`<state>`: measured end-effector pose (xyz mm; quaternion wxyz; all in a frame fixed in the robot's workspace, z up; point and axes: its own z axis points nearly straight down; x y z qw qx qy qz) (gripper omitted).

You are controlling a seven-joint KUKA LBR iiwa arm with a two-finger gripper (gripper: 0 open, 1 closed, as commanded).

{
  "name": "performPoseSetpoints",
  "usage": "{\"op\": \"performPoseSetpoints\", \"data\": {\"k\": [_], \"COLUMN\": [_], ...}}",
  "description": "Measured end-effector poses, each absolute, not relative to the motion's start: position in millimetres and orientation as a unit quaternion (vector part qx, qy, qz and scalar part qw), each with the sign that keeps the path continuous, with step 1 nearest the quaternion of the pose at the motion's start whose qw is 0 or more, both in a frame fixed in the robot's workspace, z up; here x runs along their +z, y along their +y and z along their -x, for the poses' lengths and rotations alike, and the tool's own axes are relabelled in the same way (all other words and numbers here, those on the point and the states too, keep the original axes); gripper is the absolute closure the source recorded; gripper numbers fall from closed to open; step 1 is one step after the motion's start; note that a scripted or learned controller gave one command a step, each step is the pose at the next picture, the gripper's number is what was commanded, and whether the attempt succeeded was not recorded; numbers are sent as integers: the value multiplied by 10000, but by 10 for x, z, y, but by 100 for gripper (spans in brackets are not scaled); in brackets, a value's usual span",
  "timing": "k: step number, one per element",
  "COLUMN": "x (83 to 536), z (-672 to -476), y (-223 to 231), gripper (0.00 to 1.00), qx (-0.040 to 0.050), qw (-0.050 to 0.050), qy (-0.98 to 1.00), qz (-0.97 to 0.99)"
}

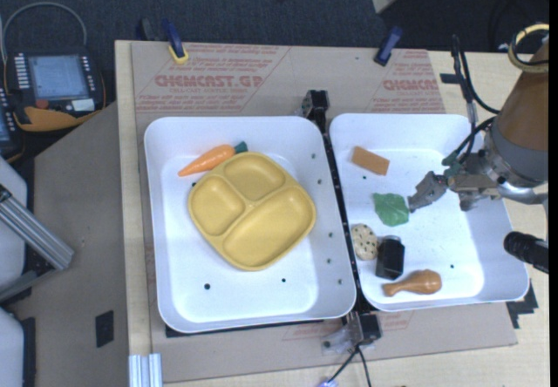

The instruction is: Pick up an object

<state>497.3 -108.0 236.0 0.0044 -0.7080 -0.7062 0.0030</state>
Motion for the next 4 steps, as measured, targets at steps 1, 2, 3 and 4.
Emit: {"op": "performPoseSetpoints", "data": {"k": [1,2,3,4], "x": [2404,1803,1367,869], "z": [-4995,-4980,-4953,-4963], "y": [-1080,-1100,-1057,-1083], "gripper": [0,0,0,0], "qx": [1,4,16,3], "qw": [4,8,33,-29], "qy": [-7072,-7069,-7070,-7055], "qz": [7070,7073,7072,7087]}}
